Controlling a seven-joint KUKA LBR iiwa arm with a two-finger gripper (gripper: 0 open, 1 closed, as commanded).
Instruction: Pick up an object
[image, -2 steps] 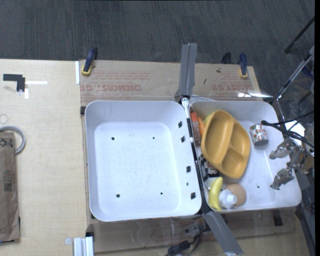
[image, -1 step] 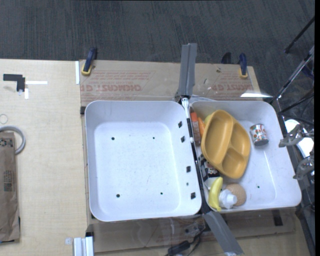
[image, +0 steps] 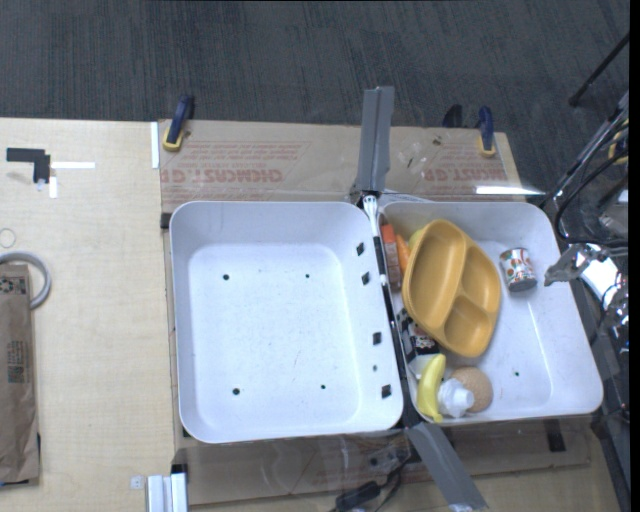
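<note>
Right bin (image: 570, 330) held one yellow dish (image: 455, 288), one banana (image: 431, 387), one small can (image: 517, 268); gripper (image: 560, 268) beside can, jaw state indiscernible.

The arm comes into sight at the right edge of the camera view, where dark cables and grey metal parts crowd together. Its gripper (image: 562, 266) reaches leftward, low and roughly level, with the pale metal wrist block just behind it to the right. The fingers (image: 553, 271) are slim and dark and taper toward their tips, and nothing lies between them. From this slant it is too small to tell whether they stand apart or pressed together.
</note>
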